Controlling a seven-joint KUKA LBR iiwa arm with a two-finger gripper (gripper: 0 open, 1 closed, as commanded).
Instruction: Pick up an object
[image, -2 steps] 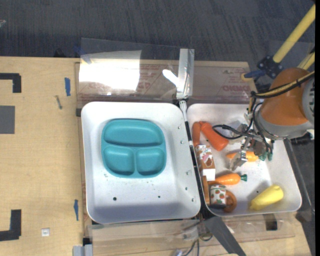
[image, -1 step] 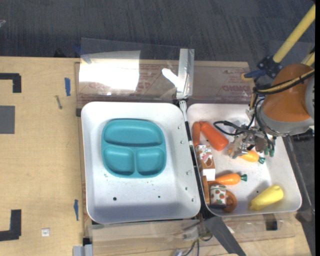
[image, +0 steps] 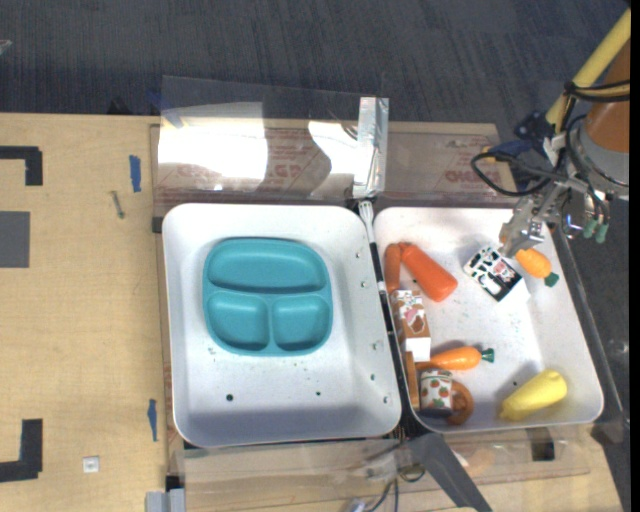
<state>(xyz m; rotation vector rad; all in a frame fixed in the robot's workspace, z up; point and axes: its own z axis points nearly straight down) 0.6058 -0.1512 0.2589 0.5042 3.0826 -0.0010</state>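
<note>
The right bin (image: 560, 330) holds several toys. A black-and-white patterned piece (image: 491, 273) lies near its far right side, with a small orange carrot (image: 535, 264) right beside it. My gripper (image: 522, 230) hangs just above and behind these two, coming in from the upper right. Nothing visibly sits in it. Further left lie a large orange carrot (image: 428, 272) and a brown sausage (image: 393, 262). A small carrot with a green top (image: 461, 357) is at mid-bin, and a yellow lemon (image: 534, 394) sits in the near right corner.
The left bin (image: 190, 400) carries a teal divided plate (image: 268, 294). Along the right bin's left wall sit a snack packet (image: 411, 316) and a small printed cup (image: 438, 391). Cables (image: 500, 160) trail behind the wrist. A clear plastic sheet (image: 270, 150) stands behind the bins.
</note>
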